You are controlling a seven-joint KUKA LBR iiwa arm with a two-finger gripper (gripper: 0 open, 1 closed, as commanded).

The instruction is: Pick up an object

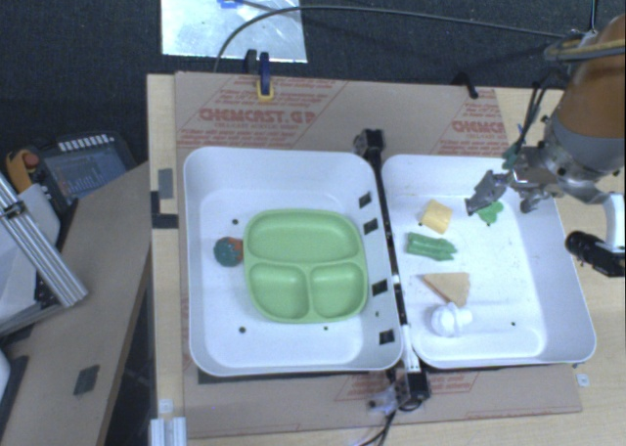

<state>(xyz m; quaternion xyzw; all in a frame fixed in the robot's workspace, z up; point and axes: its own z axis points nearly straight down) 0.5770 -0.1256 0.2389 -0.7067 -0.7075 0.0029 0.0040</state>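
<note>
The bench (323,107), a brown board printed with red lettering, carried two shallow white bins side by side. The left bin (205,180) held a light green divided tray (301,263) with three compartments, and a small round teal and brown object (228,251) lay just beside the tray's left edge; its make was too blurred to tell. The right bin (558,317) held the smaller pieces: a yellow block (436,215) near the upper middle, a green ridged piece (431,246) just below it, a tan wedge (448,286) lower down, and a small white object (450,319) touching or nearly touching the wedge's lower end, its shape hard to read against the white floor.

The arm (587,102) came in from the right, its upper part cut off by the frame edge, the orange band showing above the grey wrist. The gripper (486,201) hung over the upper part of the right bin, to the right of the yellow block. Its grey fingers (480,194) slanted down and to the left, and a small bright green object (492,209) sat at their tips. Whether that green piece was pinched between the fingers or merely lay beneath them could not be told, nor could the width of the gap between them.

A foil-like silver sheet (233,2) lay on the dark floor beyond the bench, with a black cable (391,12) arching over it.
</note>
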